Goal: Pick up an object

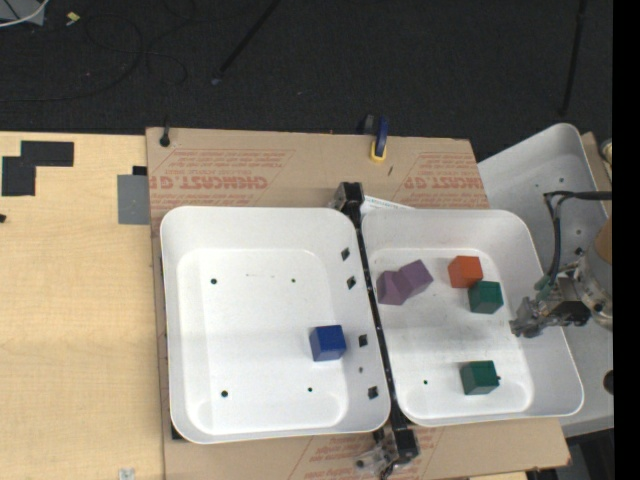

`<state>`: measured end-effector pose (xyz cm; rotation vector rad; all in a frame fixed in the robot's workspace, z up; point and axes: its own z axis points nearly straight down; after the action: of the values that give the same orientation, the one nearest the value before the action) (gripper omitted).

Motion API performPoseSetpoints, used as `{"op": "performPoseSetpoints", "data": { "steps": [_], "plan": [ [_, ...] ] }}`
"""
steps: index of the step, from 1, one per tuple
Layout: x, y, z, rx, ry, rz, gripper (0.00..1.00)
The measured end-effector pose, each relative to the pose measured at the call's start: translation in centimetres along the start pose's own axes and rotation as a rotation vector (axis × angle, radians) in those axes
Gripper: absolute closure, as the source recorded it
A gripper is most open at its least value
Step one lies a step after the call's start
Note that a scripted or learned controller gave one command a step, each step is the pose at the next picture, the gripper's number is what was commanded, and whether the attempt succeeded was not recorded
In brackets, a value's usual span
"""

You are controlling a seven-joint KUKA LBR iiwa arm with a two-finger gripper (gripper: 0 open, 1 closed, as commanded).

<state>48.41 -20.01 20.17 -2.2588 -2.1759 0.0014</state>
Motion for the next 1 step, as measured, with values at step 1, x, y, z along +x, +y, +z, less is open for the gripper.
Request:
{"op": "performPoseSetpoints", "data": {
  "steps": [1],
  "plan": [
    [1.78, 8.59, -5.67, -0.012, -0.006, -0.044, 1.00]
  ]
}}
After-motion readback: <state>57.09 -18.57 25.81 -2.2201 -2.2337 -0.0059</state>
